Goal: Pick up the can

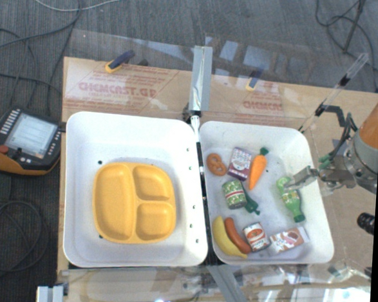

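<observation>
A green-labelled can lies in the middle of the right bin. A smaller red and white can lies near that bin's front edge. My gripper hangs over the bin's right side, just above a green bottle. It is well to the right of the green can and touches neither can. Nothing shows held in it.
The right bin also holds a pretzel, a purple box, a carrot, a banana, a sausage and a red and white packet. A yellow divided plate sits in the left bin.
</observation>
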Controlling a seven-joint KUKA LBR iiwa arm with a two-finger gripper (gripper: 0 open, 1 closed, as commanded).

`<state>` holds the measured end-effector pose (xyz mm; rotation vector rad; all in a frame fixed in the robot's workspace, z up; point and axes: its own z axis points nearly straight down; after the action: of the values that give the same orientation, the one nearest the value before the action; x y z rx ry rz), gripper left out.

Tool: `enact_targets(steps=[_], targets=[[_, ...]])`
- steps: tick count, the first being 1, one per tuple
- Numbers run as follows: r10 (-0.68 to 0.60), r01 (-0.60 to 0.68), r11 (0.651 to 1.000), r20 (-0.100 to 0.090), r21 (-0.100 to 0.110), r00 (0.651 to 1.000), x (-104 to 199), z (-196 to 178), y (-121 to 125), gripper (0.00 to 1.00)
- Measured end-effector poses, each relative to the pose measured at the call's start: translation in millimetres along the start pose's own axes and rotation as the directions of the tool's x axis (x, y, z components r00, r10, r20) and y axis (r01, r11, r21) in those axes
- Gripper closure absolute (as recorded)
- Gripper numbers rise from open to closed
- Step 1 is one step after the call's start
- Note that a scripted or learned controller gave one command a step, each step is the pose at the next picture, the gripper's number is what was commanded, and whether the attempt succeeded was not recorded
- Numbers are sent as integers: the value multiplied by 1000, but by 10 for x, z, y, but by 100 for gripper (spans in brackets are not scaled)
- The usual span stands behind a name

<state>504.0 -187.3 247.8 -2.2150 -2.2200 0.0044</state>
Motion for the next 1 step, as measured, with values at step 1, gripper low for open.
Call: enact_targets(steps=[1], targets=[[1, -1, 1000, 0, 2, 1000, 564, 1352, 616, 0]])
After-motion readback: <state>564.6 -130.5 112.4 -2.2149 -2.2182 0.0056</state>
